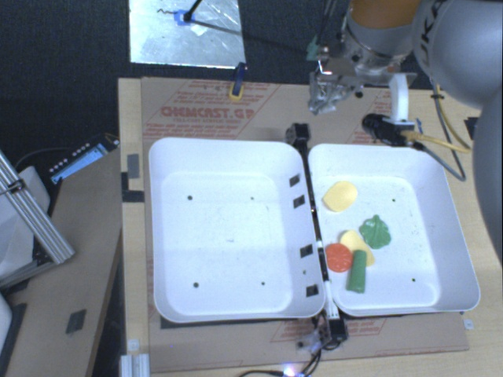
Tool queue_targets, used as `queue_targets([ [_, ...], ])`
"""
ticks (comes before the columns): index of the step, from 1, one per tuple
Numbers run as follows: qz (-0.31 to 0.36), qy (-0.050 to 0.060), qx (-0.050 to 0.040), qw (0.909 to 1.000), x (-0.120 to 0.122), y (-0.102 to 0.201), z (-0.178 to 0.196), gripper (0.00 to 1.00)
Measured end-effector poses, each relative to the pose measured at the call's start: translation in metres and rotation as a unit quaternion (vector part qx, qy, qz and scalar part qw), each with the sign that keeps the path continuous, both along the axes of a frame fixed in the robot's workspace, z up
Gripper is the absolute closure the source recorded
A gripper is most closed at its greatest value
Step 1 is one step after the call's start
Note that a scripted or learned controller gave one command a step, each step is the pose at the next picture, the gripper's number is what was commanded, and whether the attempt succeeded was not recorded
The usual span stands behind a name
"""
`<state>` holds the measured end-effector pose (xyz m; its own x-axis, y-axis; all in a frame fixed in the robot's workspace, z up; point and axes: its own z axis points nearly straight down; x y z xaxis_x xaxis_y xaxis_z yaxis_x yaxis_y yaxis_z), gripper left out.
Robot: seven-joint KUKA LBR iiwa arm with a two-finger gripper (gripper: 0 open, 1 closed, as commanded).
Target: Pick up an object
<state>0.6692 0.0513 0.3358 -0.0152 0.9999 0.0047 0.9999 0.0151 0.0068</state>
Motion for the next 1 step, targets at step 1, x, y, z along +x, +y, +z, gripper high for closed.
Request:
queue_targets([
  [1, -0.001, 0.002, -0.0003, 1.0, -0.0011, 0.0885, -0.0042, 1.0],
])
